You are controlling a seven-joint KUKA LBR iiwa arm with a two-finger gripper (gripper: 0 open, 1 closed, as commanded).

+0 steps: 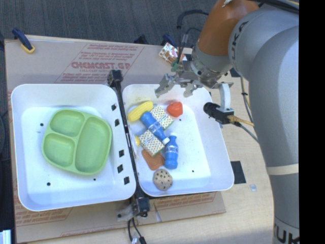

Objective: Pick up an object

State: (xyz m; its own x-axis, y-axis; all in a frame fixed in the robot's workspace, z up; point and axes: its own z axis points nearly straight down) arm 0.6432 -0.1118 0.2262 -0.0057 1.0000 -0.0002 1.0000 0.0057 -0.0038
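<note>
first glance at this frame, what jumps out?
The big grey arm with its orange band fills the right side, its gripper hanging over the back edge of the right bin. That bin holds a jumble: a yellow banana, blue bottles, an orange-red piece and a speckled cookie. In the left bin lies a green divided plate.

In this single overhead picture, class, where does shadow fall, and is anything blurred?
Camera view: sharp overall; soft shadows fall under the green plate and beside the toys in the right bin; the gripper looks slightly soft; no strong glare.
</note>
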